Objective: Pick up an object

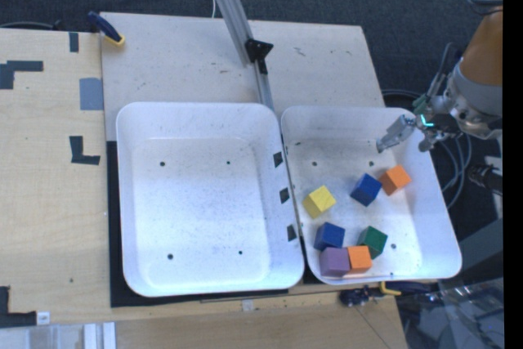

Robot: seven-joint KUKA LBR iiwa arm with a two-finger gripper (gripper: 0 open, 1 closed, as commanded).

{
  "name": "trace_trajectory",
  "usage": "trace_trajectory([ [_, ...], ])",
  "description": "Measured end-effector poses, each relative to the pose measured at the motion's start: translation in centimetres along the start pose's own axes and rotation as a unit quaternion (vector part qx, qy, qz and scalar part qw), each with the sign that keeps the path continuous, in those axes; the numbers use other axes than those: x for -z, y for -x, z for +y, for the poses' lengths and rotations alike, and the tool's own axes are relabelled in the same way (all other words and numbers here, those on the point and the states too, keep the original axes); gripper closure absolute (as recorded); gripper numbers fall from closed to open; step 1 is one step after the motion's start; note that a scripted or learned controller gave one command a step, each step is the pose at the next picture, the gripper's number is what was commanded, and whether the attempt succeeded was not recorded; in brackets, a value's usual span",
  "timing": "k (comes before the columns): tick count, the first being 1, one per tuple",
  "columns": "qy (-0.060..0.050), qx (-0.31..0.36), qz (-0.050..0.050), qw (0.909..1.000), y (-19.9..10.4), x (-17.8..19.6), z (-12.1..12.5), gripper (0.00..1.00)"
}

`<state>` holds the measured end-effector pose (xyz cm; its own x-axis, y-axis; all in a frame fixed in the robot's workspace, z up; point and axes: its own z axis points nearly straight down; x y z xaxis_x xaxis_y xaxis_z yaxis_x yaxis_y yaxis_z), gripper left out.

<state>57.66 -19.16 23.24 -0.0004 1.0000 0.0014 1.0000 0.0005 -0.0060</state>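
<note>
now the gripper [411, 135] hangs over the far right part of the right bin [425, 253], its two fingers spread apart with nothing between them. one grey finger [395, 134] points left and down toward the bin floor, the other sits darker beside the right rim. the arm's orange band [490, 41] shows at the right edge, above the grey wrist.

seven small blocks lie in the right bin, all clear of the gripper. an orange block [395, 179] rests nearest the fingers, with a blue block [366, 190] touching its left side. a yellow block [320, 200] lies left of those, near the wall shared with the left bin [131, 135]. toward the near rim sits a cluster: a second blue block [330, 236], a green block [374, 241], a purple block [334, 261] and a second orange block [359, 258] pressed against the purple one.

a grey metal rail [231, 4] runs from the far edge down to where the bins meet.
</note>
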Motion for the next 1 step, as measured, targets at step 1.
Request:
trace_trajectory([
  [1,0.002,0.001,0.000,1.0000,-0.02,0.29,0.10,0.00],
])
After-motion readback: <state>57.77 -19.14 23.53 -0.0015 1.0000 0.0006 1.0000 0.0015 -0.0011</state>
